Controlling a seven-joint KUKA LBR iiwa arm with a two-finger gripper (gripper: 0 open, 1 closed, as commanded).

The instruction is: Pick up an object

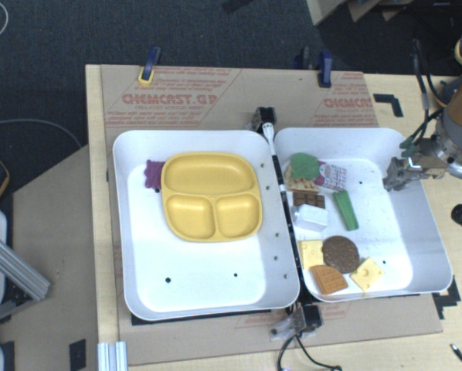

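Nearest the camera, at the lower edge of the right bin (pixel 416 230), sit a yellow cheese wedge (pixel 367 273), an orange cracker-like square (pixel 328 279) and a brown round cookie (pixel 341 253), all packed close together. Just above them: a white block (pixel 311 217), a brown chocolate-bar piece (pixel 308 200), a green stick (pixel 345 210) lying at a slant, a pink-and-white printed packet (pixel 333 176) (print too small to read) and a green round lump (pixel 304 165).

Left bin (pixel 138 230) holds a yellow 3-compartment tray (pixel 212 194) in its upper half, w/ a purple piece (pixel 154 174) touching the tray's left edge.

Table (pixel 215 99) surface is brown board printed in red "CHEMCAST G.P", repeated at upper left and upper right, part cut off by the bins.

Hand (pixel 395 178) is at the right side of the frame, over the right bin's upper right area, well apart from the objects. Can't tell how far apart its fingers are; nothing seen between them.
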